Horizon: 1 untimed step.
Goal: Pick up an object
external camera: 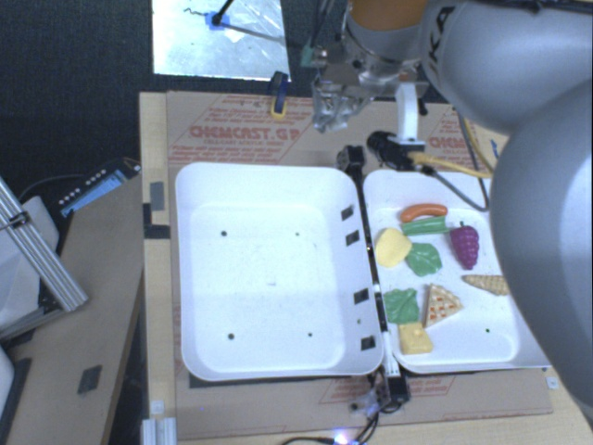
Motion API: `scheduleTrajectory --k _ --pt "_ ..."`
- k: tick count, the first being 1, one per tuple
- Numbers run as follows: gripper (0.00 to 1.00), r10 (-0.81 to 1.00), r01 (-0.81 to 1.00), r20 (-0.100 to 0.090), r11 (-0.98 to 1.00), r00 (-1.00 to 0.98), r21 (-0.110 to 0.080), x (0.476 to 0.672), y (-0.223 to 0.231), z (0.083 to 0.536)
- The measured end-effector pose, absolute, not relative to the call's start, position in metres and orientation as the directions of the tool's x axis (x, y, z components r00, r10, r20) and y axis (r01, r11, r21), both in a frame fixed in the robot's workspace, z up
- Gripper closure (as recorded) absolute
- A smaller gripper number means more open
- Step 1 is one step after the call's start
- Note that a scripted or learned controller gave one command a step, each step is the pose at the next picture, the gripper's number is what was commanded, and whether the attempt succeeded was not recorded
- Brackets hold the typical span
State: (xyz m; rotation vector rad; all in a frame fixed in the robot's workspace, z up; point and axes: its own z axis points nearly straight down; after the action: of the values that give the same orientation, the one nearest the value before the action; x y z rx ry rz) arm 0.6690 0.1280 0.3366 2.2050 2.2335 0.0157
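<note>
The grey arm (519, 109) is looming over the right side, covering part of the right bin (482, 346). The left bin (269, 267) is lying beside it. The gripper (331, 109) is hanging beyond the bins' far edge; whether it is apart or together, I cannot tell. In the right bin, toy foods are sitting: pizza slice (441, 304), purple grapes (465, 244), yellow piece (392, 247), sausage (423, 212).

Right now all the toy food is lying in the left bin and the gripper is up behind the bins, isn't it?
Not quite: the camera view shows the toy food lying in the right bin, not the left bin. The gripper is indeed up behind the bins.
</note>
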Motion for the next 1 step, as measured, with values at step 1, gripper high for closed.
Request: scheduleTrajectory --k 1 --pt "1.0 1.0 1.0 0.002 0.008 -0.008 0.004 0.6685 0.1689 0.3443"
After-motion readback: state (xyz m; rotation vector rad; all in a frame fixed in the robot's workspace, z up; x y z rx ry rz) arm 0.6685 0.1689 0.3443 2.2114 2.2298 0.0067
